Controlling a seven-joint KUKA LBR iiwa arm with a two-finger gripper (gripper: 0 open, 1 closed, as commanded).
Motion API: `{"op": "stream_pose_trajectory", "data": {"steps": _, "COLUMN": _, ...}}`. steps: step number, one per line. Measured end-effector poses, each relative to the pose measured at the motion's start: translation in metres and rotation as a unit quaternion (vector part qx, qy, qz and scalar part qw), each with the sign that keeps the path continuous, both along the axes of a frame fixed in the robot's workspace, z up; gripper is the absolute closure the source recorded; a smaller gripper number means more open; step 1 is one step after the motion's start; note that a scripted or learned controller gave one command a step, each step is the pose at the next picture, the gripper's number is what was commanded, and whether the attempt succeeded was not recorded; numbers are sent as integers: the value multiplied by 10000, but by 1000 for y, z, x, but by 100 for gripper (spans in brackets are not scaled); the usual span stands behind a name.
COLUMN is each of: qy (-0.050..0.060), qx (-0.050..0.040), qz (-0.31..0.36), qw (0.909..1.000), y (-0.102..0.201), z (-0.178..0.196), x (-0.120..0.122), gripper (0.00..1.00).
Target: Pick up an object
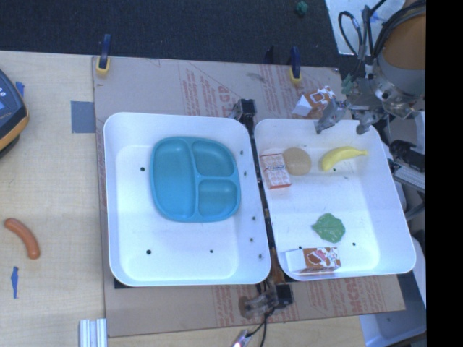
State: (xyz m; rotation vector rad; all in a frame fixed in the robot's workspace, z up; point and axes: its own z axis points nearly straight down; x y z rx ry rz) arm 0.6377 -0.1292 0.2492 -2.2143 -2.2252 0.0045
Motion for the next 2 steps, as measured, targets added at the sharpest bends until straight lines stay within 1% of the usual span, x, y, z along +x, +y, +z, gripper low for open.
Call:
{"op": "stream_pose_trajectory", "data": {"steps": 1, "qy": 7, "qx": -5, "qz": -2, "qw": 10000, "y": -30, "z": -81, "x": -41, "gripper": 0}}
{"op": "stream_pose_trajectory", "data": {"steps": 2, "qy": -5, "qx": -1, "qz": -12, "qw": 10000, "y": -67, "z": -113, "x": 1, "gripper": 0}}
